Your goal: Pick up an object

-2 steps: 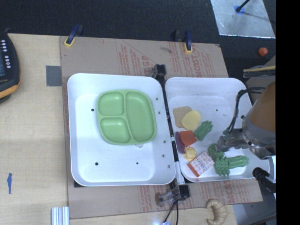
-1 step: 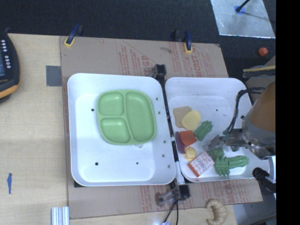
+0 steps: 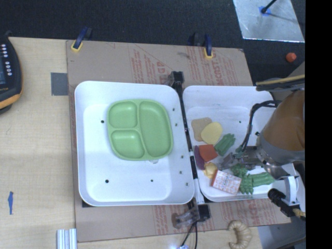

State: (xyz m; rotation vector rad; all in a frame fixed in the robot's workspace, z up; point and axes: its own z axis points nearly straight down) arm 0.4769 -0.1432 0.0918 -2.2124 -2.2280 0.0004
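Over the right bin (image 3: 228, 95), gripper (image 3: 244, 162) hung low among a clutter of toy food; whether its fingers were spread or closed could not be told. Nearest candidates: green pieces (image 3: 254, 181) just beside it, patterned packet (image 3: 226, 182) below-left. Judgement: centre on one piece standing clear of its neighbours, descend straight, avoid the bin wall. Green divided plate (image 3: 140, 129) lay alone in left bin (image 3: 93, 185).
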